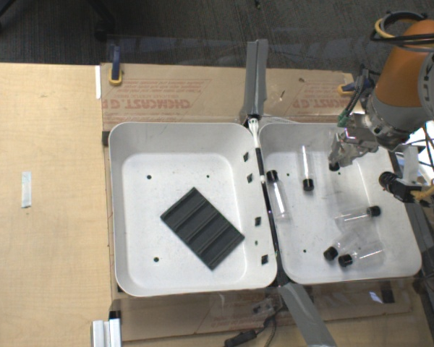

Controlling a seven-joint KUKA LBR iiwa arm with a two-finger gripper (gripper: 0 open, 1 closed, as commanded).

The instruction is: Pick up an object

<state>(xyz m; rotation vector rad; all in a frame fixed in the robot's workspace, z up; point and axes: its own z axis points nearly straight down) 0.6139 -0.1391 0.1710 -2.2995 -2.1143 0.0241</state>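
Several clear tubes with black caps lie in the right bin (390,266): one tube (276,192) along its left wall, one tube (305,168) in the middle, one tube (358,215) to the right, and a pair of tubes (351,254) near the front. A dark ribbed slab (202,228) lies at a slant in the left bin (130,266). My gripper (338,157) hangs over the back of the right bin, a short way right of the middle tube, with nothing visibly between its fingers.
The grey divider post (256,78) rises between the bins at the back. Cardboard (173,96) lies behind the bins, with clamps at its corners. Cables (419,172) hang by the arm at the right. A wooden tabletop (43,194) stretches to the left.
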